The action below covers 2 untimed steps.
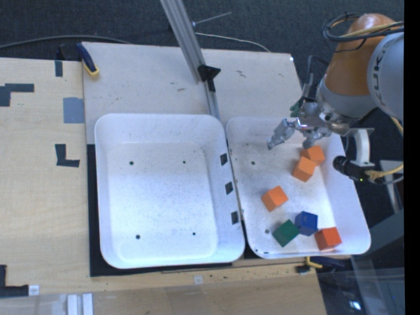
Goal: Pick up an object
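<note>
a: hovering over the far end of the right bin (348, 238), the gripper (296, 132) hangs with its fingers spread and nothing between them.

b: where are the candidates?

a: all in the right bin. two orange cubes (308, 162) lie touching each other just beside the gripper, a third orange cube (275, 197) sits mid-bin, and a green cube (285, 232), a blue cube (306, 222) and a red cube (327, 238) cluster at the near end. the left bin (105, 195) holds none.

b: likely failure?

a: judged from this layout, the touching orange pair is the hazard: a descent on their seam could wedge a finger between them, or push one aside and close on air. green and blue also touch, so the same risk applies there. cubes near the wall leave a finger little room. the lone orange cube looks the cleanest target.
</note>
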Available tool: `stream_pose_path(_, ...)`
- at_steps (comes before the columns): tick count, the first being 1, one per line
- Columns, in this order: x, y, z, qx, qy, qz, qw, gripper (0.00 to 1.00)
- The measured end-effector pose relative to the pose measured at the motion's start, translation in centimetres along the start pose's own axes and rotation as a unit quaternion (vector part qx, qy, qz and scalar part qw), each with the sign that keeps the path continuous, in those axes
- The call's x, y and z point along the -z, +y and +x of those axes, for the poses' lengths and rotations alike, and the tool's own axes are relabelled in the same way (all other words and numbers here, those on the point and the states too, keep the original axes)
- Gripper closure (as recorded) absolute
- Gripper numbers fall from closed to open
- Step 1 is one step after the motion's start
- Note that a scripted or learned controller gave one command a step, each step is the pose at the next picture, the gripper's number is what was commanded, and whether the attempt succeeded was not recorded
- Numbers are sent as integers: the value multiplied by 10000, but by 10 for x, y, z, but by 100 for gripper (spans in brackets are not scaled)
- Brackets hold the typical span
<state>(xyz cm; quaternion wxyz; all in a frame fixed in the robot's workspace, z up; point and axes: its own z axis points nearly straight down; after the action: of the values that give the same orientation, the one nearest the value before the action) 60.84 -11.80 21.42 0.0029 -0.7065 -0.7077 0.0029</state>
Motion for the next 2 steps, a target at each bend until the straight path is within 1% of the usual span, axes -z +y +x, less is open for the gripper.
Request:
stream_pose_path(1, -109, -51, -2, -11, 10, 18, 10000, 0)
stream_pose_path(2, -125, -93, 16, -7, 9, -6, 10000, 0)
